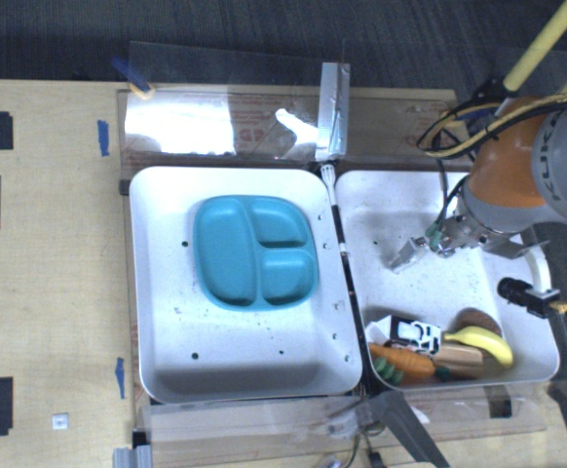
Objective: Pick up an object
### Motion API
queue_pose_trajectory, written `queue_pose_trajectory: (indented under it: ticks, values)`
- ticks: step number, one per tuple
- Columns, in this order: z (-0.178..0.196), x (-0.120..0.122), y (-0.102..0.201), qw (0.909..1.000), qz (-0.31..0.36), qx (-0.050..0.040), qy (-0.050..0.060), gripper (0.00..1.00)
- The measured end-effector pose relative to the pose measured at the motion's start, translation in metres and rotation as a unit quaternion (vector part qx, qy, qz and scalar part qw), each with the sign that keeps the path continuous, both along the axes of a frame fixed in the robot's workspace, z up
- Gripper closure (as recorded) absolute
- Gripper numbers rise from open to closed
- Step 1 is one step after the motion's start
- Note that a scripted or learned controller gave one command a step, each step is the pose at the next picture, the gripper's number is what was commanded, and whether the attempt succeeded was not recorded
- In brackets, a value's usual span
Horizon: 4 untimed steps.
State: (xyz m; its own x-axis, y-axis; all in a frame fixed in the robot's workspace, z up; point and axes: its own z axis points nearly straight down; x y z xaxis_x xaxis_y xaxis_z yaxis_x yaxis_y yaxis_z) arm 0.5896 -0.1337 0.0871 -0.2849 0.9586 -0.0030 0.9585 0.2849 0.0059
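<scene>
My gripper point(412, 250) hangs over the upper middle of the right bin point(381, 203), pointing down and left, above bare white floor. The loose objects lie well below it, along the bin's near edge: a yellow banana point(485, 343), an orange carrot with a green top point(402, 362), a small black-and-white item point(418, 334), a brown rounded piece point(473, 319) and a tan wooden block point(461, 357). None of them touches the gripper. A blue divided tray point(257, 252) lies in the left bin point(157, 291).
The grey arm with its orange band point(508, 174) comes in from the right over the right bin's far corner, with cables trailing behind it. A raised divider point(342, 261) separates the two bins. A clear plastic sheet point(225, 125) lies behind the left bin.
</scene>
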Motion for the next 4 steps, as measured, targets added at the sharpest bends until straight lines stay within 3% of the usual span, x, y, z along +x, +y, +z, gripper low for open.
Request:
queue_pose_trajectory:
  ticks: [1,2,3,4]
  values:
    - [0.0,0.021,0.029,0.9949,-0.101,0.0007,0.0,0.0]
    - [0.005,-0.039,0.035,0.9996,0.027,0.0012,0.004,0.0]
    - [0.0,-0.002,0.002,0.9974,-0.073,0.0007,0.0,0.0]
    - [0.0,-0.011,0.028,0.9929,-0.119,0.001,0.001,0.0]
